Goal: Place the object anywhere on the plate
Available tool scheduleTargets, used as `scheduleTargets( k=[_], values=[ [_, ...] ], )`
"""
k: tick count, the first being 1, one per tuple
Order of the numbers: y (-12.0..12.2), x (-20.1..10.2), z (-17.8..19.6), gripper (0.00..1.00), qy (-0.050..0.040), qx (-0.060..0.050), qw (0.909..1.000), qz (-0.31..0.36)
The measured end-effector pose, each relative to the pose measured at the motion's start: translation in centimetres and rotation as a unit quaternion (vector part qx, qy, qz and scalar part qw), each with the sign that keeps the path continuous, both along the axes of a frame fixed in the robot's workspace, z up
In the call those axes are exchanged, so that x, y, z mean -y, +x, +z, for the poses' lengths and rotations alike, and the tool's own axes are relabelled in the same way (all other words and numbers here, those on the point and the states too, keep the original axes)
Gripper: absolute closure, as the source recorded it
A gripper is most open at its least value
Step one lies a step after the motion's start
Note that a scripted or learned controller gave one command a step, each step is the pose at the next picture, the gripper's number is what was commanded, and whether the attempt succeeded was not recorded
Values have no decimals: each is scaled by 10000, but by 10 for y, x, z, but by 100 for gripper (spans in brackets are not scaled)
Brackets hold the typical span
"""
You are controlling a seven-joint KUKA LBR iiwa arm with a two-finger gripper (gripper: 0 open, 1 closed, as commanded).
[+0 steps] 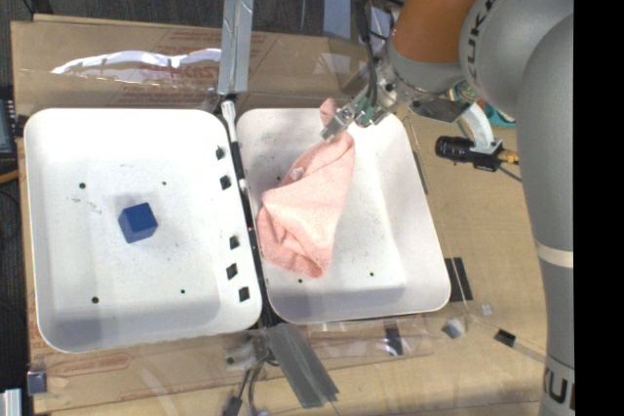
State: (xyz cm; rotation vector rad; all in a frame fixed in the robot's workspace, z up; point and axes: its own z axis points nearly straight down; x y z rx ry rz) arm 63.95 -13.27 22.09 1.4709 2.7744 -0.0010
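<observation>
A pink cloth (307,200) lies in the right white bin (395,239), drawn up into a peak at its far end. My gripper (346,124) is over the back of that bin and is shut on the top corner of the cloth. A bit of pink shows beside the fingers. The cloth's lower, bunched part still rests on the bin floor near the left wall. A small blue cube (137,221) sits alone in the left white bin (58,141), far from the gripper.
A grey divider bar (237,39) runs up from the seam between the bins. Cardboard sheeting (127,44) lies behind them. The arm's grey body (531,112) fills the right side above the bench.
</observation>
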Motion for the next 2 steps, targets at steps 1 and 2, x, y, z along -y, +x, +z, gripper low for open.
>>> scheduleTargets(
  k=[1,2],
  values=[
    [1,-1,11,100,3,-3,10000,24],
    [-7,-51,15,100,6,-20,9791,2033]
  ],
)
